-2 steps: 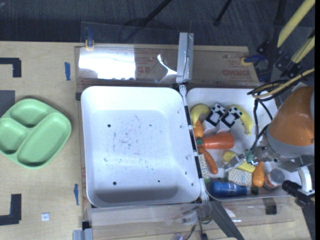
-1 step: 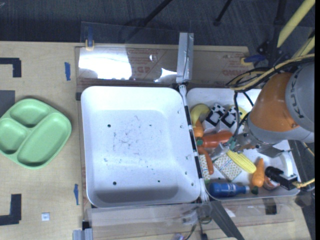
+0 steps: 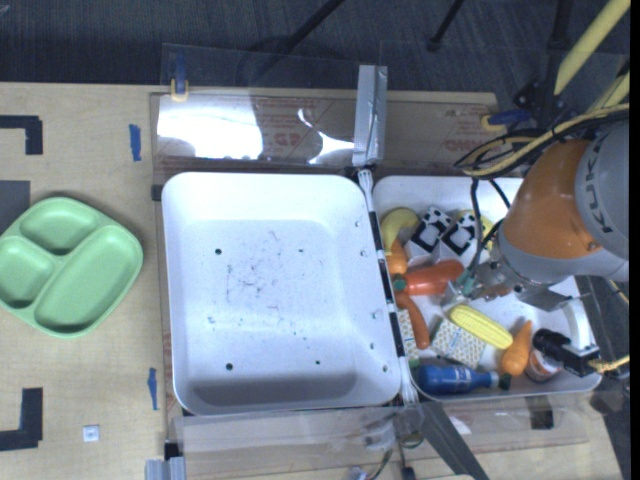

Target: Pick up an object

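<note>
Several small plastic toy foods are lying crowded in the right white bin [image 3: 570, 393]. The grey pincer [image 3: 478, 280] is hovering just beside the orange-red toy carrot [image 3: 432, 279]; its opening I cannot tell. Light, stiff, slick carrot; grip across its middle.

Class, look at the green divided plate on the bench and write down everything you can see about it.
The green divided plate is pale green and looks like smooth plastic. It has a rounded, lobed outline with raised ridges that split it into three compartments: two smaller ones toward the upper left and one long one at the lower right. It lies flat and right way up on the wooden bench, left of the left white bin, apart from it. Nothing touches it except the bench.
</note>
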Controlling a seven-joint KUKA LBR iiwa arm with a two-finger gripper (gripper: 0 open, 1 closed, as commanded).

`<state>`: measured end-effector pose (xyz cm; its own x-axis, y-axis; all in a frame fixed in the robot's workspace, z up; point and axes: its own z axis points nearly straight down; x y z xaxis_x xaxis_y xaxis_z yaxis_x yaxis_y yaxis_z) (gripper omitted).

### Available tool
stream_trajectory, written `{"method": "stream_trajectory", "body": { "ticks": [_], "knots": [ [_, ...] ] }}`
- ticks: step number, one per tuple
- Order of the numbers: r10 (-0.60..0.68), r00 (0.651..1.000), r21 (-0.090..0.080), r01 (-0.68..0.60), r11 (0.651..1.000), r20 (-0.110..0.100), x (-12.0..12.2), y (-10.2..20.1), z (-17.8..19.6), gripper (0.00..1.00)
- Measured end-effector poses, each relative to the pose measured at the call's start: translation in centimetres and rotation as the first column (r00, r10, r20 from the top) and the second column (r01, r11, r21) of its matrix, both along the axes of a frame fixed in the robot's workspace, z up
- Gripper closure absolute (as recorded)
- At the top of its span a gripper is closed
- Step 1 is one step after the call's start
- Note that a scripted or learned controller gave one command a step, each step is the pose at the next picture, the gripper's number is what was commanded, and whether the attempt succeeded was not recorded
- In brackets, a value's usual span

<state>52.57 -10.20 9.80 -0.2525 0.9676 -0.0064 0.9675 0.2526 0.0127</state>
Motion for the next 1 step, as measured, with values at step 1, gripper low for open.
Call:
{"method": "stream_trajectory", "body": {
  "ticks": [1],
  "knots": [
    [-0.010,1.000,0.004,0.010,1.000,-0.016,-4.66,-1.03,2.12,1.00]
  ]
}}
